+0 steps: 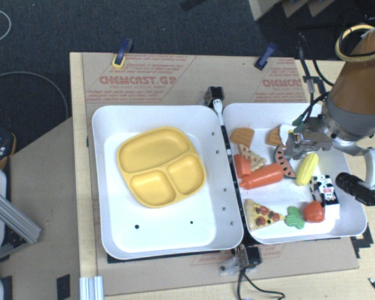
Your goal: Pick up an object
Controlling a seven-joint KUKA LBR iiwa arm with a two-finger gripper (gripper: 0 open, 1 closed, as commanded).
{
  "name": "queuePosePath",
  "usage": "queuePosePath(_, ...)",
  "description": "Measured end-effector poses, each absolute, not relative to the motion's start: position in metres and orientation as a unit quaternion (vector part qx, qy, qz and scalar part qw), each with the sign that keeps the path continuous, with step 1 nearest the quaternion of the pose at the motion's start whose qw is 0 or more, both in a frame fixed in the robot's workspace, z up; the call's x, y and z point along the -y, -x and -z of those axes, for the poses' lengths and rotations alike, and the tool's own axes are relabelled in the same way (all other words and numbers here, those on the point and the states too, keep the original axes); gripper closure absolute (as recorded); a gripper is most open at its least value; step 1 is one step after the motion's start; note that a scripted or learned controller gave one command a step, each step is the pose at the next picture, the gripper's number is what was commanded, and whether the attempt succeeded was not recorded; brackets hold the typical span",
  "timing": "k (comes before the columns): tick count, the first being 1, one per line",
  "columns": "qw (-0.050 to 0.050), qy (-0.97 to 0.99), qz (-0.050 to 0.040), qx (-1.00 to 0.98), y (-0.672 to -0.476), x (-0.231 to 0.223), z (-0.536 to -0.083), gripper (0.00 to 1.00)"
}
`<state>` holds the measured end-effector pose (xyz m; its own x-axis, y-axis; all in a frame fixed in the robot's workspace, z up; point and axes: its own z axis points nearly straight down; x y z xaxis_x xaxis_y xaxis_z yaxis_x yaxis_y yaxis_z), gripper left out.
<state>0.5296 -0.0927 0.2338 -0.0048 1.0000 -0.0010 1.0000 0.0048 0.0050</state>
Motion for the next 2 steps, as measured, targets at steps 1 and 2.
queuePosePath(1, 0.002, -0.705, -0.0012, -0.709, -0.575, 0.066, -0.217, 1.00)
queuePosePath(2, 0.002, -0.706, -0.0015, -0.708, -0.604, 0.043, -0.223, 1.00)
